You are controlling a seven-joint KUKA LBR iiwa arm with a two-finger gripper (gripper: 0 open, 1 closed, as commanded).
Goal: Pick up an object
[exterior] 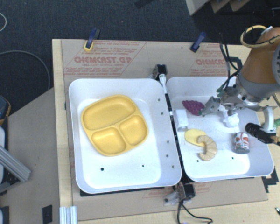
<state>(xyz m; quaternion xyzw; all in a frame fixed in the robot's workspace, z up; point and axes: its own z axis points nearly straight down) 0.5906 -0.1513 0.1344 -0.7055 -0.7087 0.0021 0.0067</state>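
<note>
My gripper (222, 109) hangs over the back of the right bin (224, 171), open, with one finger (209, 107) reaching left toward a purple bunch of grapes (193, 107). Nothing sits between the fingers. A small white object (231, 121) lies just below and to the right of the gripper. Further forward lie a yellow lemon-shaped piece (194, 136) and a tan curved pastry (208, 148), touching each other. A small red and silver can (241, 142) stands at the right. Near the bin's left wall lies a white bottle-like piece (181, 119).
The left bin (126, 176) holds a yellow divided plate (114, 124). A black hinge strip (170, 118) runs between the two bins. The arm's orange band (259, 64) rises above the right bin's back right corner. Blue clamps (198, 41) hold the cardboard's back edge.
</note>
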